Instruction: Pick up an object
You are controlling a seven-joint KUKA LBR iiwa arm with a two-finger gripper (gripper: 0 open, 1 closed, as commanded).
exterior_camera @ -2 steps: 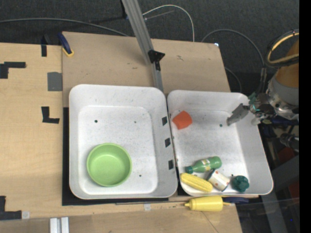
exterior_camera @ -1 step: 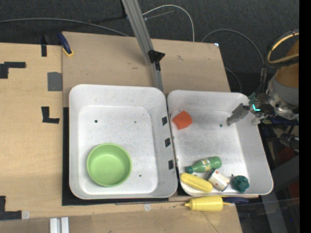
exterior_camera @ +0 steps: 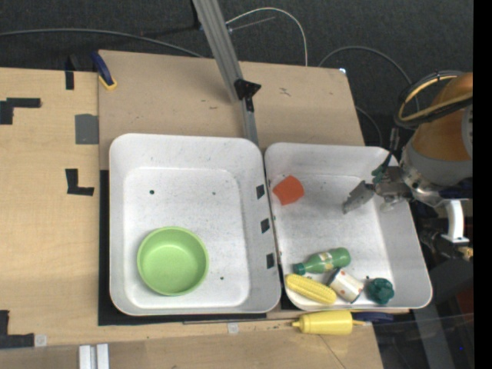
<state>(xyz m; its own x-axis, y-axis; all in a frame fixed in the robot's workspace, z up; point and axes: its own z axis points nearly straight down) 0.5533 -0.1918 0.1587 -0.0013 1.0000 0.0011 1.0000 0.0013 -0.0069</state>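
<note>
**Two bins, one arm poised over the right one**

Two white bins sit side by side on the bench. The left bin [exterior_camera: 123,206] holds just a green bowl [exterior_camera: 173,260] in its near corner. The right bin [exterior_camera: 400,241] carries all the likely targets: an orange block [exterior_camera: 288,191] lying alone toward the far left side, and a cluster along the near wall, namely a green bottle [exterior_camera: 323,262], a corn cob [exterior_camera: 310,289], a small white cup [exterior_camera: 346,285] and a dark green piece [exterior_camera: 379,289]. A yellow bottle [exterior_camera: 326,323] lies outside, just past the near rim.

The gripper [exterior_camera: 358,199] reaches in from the right and hangs over bare floor in the right bin, with nothing between its fingers; they look slightly parted and released. It is well apart from the cluster and nearer the block. Since the block lies clear of the walls and of other items, it seems the easiest pick; the clustered things touch or crowd each other, so a grasp there risks slipping.
</note>
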